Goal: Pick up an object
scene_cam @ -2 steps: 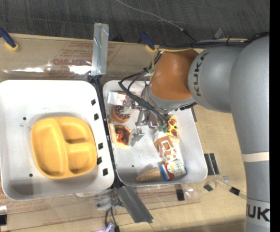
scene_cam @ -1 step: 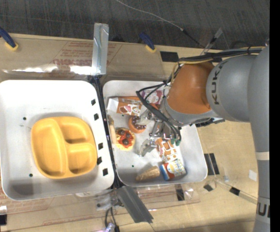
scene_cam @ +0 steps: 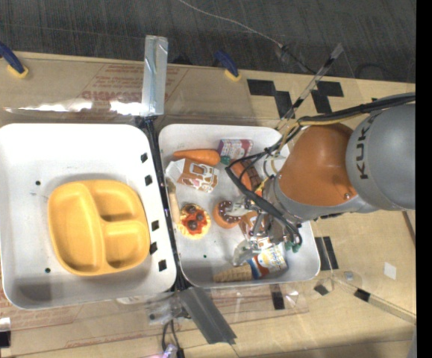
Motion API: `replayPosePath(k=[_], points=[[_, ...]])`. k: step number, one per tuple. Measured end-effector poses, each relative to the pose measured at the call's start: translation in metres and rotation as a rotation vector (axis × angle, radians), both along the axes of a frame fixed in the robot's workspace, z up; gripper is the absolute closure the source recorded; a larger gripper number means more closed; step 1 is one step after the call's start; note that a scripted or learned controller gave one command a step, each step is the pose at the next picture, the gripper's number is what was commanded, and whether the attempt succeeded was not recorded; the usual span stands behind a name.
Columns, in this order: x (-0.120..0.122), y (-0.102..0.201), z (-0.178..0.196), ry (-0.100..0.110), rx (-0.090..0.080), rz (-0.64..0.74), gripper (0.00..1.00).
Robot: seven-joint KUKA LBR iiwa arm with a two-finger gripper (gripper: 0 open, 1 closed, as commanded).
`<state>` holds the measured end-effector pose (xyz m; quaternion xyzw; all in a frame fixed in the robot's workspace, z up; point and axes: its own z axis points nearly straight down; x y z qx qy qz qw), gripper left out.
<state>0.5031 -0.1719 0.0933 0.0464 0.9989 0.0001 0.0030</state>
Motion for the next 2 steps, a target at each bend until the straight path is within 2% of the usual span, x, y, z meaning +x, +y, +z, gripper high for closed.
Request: replayPosePath(k=[1,2], points=[[0.0,0.051,-0.002,0.008,0.001,-0.114,0.0],[0.069,0.044,0.029,0.041,0.003,-0.205,0.0]])
